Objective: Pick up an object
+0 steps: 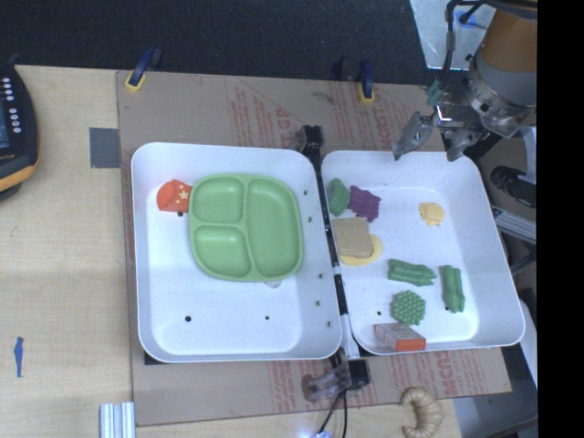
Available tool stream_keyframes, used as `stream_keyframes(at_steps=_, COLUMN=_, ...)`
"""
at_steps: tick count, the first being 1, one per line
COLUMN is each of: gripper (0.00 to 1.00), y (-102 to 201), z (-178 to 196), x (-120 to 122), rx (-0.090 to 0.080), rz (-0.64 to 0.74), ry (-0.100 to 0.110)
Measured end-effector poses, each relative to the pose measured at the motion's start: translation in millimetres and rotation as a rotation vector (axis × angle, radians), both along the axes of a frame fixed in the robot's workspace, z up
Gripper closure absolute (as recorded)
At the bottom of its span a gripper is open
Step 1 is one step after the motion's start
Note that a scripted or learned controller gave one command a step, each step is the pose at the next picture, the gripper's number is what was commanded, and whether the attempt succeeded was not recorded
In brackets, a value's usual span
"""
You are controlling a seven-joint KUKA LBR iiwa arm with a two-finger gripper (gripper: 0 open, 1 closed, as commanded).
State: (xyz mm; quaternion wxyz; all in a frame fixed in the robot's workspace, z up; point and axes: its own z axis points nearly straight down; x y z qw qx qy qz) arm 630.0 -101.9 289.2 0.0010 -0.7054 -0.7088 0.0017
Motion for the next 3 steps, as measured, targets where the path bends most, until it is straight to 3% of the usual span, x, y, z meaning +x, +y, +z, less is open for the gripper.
stream_keyframes(at_steps=1, gripper=0.0, y=44, z=-104, x=-54, rx=0.003, rz=0.004, ry=0.013)
stream_keyframes(at_steps=2, gripper=0.0, y=-4, z=-201, x=-9, rx=-0.002, rz=-0.002, ry=-0.002)
stream_keyframes(at_steps=3, gripper=0.0, y=-1, z=-197, x=24, rx=-0.006, rz=0.001, ry=0.011)
